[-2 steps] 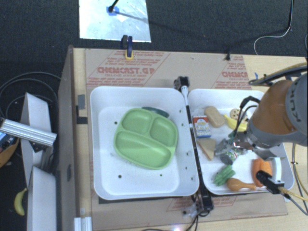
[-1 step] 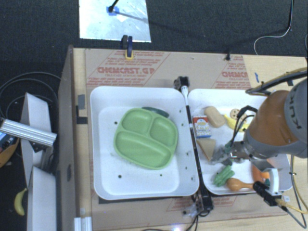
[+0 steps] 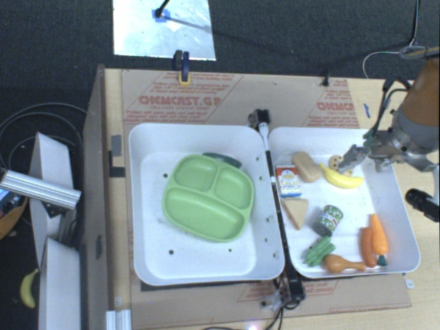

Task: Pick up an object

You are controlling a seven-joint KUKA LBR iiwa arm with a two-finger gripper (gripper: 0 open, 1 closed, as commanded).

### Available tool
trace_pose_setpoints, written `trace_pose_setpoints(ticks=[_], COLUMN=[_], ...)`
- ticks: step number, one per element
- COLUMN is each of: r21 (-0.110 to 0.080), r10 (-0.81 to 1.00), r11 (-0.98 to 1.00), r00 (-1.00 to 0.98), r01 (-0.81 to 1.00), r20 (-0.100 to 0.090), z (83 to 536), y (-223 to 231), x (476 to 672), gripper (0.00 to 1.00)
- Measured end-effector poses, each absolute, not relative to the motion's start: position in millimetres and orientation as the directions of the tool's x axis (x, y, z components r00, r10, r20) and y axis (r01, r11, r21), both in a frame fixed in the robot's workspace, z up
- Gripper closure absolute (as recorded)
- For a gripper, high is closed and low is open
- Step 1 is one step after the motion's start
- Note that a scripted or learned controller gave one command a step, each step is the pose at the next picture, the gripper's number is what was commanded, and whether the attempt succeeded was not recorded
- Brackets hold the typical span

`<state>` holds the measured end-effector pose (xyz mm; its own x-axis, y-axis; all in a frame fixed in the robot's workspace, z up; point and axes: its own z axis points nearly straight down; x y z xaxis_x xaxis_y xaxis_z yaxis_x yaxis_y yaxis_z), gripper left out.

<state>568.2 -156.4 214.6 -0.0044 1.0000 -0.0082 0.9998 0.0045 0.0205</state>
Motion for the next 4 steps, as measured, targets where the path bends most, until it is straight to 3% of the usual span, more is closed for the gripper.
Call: trace_pose_setpoints(ticks=[1,2,3,4], r21=[-0.009,0.000,0.017,-0.011], r10=[1.000,1.000,1.000,1.000], r11=[0.007,-0.003,0.004,0.004], r00=[-0.007,0.003,-0.003,-0.004], r01=[1.000,1.000,1.000,1.000], r20=[0.005,0.001,-0.007,0.005], z=[129,83,195,98], y=[-94,-111,-152,-98], x=[519.2,485.5,541.4,489.8], gripper=[0.00,0.00,0.00,0.00])
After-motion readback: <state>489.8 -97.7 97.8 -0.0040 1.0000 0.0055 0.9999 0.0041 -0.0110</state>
